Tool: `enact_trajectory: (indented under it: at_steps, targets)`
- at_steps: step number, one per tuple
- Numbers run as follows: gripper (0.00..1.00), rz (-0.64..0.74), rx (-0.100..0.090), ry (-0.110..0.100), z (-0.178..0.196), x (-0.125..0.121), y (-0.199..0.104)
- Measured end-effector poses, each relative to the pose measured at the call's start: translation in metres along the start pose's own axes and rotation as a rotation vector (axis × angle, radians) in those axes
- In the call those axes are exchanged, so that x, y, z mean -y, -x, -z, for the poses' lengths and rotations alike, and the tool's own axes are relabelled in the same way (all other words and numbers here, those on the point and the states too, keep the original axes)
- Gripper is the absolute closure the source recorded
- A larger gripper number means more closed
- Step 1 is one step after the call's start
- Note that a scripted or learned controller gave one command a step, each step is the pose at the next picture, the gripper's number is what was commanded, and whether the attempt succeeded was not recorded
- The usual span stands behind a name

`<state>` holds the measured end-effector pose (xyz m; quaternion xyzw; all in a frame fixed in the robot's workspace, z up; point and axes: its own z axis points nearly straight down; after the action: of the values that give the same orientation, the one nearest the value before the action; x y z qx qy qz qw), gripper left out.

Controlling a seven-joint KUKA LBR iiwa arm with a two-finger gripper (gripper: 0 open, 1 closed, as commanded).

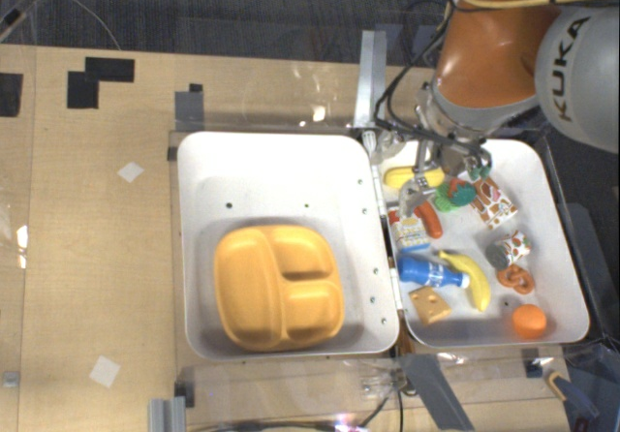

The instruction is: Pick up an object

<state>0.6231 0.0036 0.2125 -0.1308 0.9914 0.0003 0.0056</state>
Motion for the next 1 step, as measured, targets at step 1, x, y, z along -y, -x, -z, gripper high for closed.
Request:
enact_trajectory:
  at_steps: [1]
  targets:
    - [0.00,-0.149,-0.003,-0.004,-0.0129,0.0901,-0.0548]
